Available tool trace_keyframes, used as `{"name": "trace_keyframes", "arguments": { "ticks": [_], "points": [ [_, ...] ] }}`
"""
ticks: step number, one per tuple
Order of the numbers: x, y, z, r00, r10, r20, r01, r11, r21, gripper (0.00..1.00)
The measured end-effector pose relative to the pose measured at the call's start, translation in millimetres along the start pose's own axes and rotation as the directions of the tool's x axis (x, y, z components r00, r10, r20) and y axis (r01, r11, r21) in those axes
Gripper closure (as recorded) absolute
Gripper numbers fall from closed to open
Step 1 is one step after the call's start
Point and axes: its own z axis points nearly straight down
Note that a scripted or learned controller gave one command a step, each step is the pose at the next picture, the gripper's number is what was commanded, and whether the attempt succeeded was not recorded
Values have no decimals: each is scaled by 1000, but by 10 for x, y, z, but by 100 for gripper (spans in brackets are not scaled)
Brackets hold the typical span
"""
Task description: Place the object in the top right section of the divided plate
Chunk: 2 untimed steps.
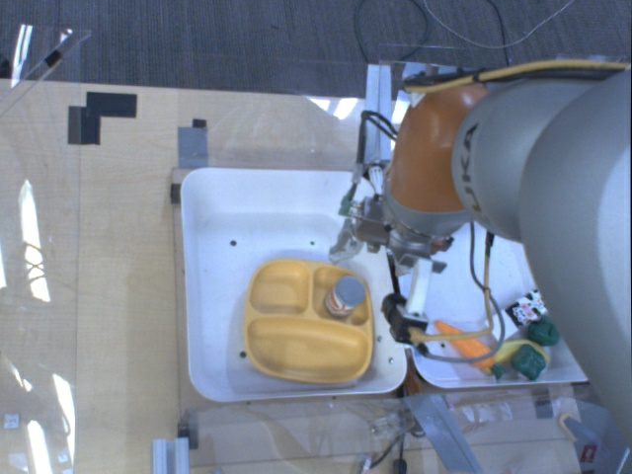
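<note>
A yellow divided plate (308, 334) is seen lying flat in the left white bin (212, 265), toward that bin's near right part. The plate is divided into three sections: a long one along its near side and two smaller ones along its far side. In the far right section a small round can (347, 296) with a grey top is seen standing upright, inside the section's rim.

Above and just right of the plate, the grey arm with its orange band (430, 156) is seen reaching in from the right. The gripper (367, 227) is found just beyond the plate's far right corner, over the bin floor, apart from the can. Whether its jaws are open or closed cannot be told, since the wrist and cabling cover them; nothing is seen held between them.

To the right of the plate, across the bins' shared wall, the right white bin (553, 368) is partly covered by the arm. In it, an orange carrot-shaped toy (462, 336), a green toy (529, 361) and a small black-and-white object (527, 309) are seen lying close together near its front edge.
</note>
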Motion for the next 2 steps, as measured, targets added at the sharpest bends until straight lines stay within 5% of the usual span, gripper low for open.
{"name": "trace_keyframes", "arguments": {
  "ticks": [1, 2],
  "points": [
    [-154, -514, -280, 994, -113, 0, 113, 994, -1, 0],
    [117, -620, 6, 983, -185, 1, 185, 983, 1, 0]
  ]
}}
